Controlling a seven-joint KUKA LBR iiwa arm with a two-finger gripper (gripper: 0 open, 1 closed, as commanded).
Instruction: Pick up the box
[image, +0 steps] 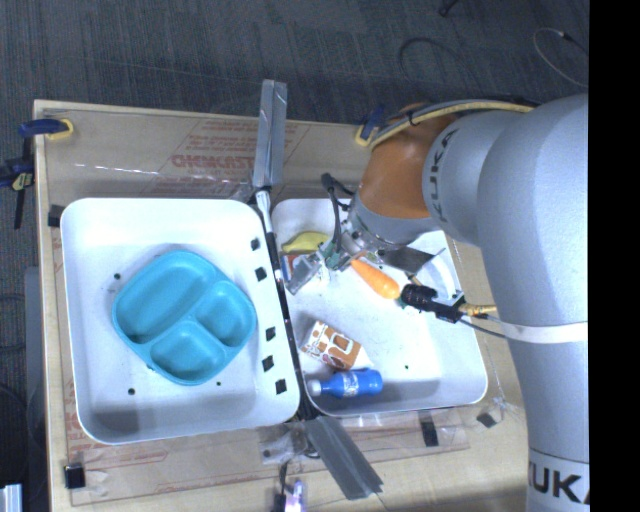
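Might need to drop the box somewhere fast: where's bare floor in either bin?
Left bin: bare white all around the blue tray, widest along its near edge. Right bin: a bare patch between the box, the carrot and its right wall. It is crowded at the far end under the gripper, by the banana.

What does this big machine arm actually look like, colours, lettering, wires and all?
The arm is made of thick, rounded, silvery-grey segments with a glossy orange band above the wrist. Grey "KUKA" lettering shows on the shell near the band and again at the lower right. A yellow-and-black cable runs over the top, and a thin cable with a black plug trails beside the wrist. The pincer looks small, dark and metallic.
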